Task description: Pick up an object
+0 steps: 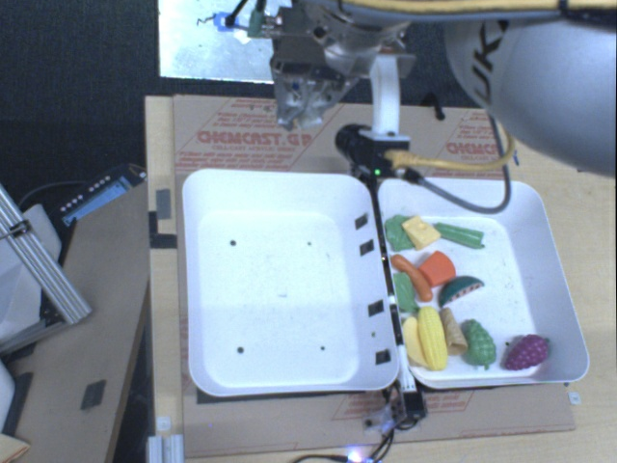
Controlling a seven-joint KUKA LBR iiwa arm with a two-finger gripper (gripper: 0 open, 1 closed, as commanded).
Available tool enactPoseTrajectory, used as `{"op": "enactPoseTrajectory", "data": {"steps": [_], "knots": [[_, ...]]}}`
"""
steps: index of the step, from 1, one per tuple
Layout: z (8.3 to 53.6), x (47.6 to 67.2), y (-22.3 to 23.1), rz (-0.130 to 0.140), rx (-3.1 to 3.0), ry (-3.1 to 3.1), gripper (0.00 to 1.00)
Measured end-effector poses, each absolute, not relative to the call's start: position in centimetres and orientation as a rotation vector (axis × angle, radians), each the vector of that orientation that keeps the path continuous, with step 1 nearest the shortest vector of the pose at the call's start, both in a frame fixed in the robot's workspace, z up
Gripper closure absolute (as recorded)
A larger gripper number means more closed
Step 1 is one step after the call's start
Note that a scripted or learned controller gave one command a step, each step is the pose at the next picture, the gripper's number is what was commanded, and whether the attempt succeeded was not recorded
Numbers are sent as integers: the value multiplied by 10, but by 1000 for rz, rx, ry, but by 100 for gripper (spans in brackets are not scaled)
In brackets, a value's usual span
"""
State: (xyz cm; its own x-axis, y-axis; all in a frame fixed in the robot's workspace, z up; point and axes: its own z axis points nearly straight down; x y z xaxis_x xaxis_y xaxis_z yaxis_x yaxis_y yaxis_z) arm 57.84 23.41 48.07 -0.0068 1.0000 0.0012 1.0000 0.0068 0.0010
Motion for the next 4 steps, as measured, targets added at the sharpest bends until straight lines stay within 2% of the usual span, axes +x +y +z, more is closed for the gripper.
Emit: {"op": "enactPoseTrajectory", "data": {"steps": [1,2,3,4], "knots": [[358,538,234,19,-2215,-2220,100],[377,541,234,-4,-2218,-2225,100],[511,517,234,-25,-2217,-2232,100],[373,484,234,18,-2216,-2220,100]]}}
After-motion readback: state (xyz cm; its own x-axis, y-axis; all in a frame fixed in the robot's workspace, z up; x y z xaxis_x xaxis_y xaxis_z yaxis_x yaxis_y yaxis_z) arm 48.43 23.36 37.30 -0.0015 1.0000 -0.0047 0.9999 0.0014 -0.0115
